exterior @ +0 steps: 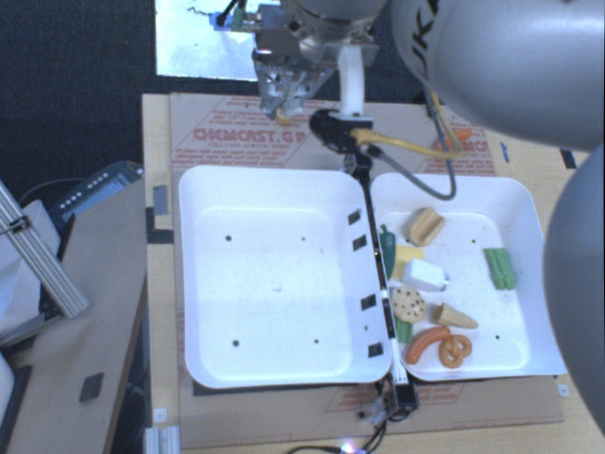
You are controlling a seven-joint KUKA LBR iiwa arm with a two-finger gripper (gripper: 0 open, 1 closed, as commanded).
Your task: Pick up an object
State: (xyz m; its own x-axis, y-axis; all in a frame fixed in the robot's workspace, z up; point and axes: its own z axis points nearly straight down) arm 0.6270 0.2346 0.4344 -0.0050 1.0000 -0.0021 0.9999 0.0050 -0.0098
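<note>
You see the gripper (pixel 284 102) hanging high over the far edge of the bench, above the cardboard sheet (pixel 236 135) behind the left bin (pixel 203 192). Its fingers come to a narrow point and look pressed together, with nothing between them.

The things to pick all lie in the right bin (pixel 520 206), well apart from the gripper. Near the divider you find a bread roll (pixel 425 225), and just below it a yellow block (pixel 408 256) touching a white block (pixel 425 275). A dark green pepper (pixel 388 244) lies along the divider. Further toward you sit a spotted cookie (pixel 407 303), a wedge (pixel 456 318), a red sausage (pixel 425 342) and a pretzel (pixel 455 351) just beside it. A green bean pod (pixel 500 268) lies alone near the right wall.
</note>
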